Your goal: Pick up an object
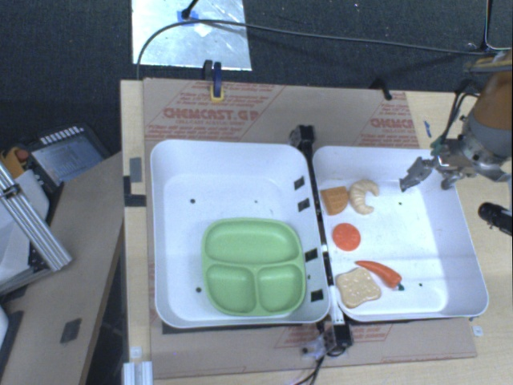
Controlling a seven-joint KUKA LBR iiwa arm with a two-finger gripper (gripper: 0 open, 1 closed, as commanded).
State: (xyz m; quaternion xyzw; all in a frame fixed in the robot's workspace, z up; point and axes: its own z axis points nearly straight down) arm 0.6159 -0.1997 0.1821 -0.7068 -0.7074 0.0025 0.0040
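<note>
The left bin holds a green tray with three compartments, all empty; it sits near the front of the bin.

The right bin holds five toy foods along its left side: an orange wedge touching a pale croissant at the far end, a red disc in the middle, then a toast slice and a red pepper at the near end.

They look light, stiff and probably smooth plastic. The croissant seems the closest choice; I would take it across its narrow middle.

The gripper hovers over the far right part of this bin, its fingers spread and pinching nothing.
</note>
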